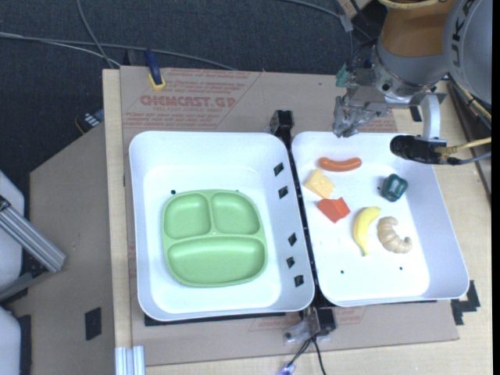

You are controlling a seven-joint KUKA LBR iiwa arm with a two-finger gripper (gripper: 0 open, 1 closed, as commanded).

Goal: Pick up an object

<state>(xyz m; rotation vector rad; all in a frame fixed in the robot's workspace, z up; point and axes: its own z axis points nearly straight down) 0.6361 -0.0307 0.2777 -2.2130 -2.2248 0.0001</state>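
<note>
My gripper (pixel 345 128) hangs over the back left corner of the right bin (pixel 437 233), above and just behind a red-orange sausage (pixel 340 163). Nothing shows between its fingers. Further forward in the same bin lie a yellow cheese wedge (pixel 319 183), a red block (pixel 334 208), a yellow banana (pixel 364 228), a tan croissant-like piece (pixel 393 235) and a dark green pepper (pixel 393 187).
The left bin (pixel 148 209) holds a green divided plate (pixel 213 237). A black clamp (pixel 281 121) sits at the back between the bins. A black cylindrical part of the arm (pixel 418 148) juts over the right bin's back edge. Cables run across the dark floor behind.
</note>
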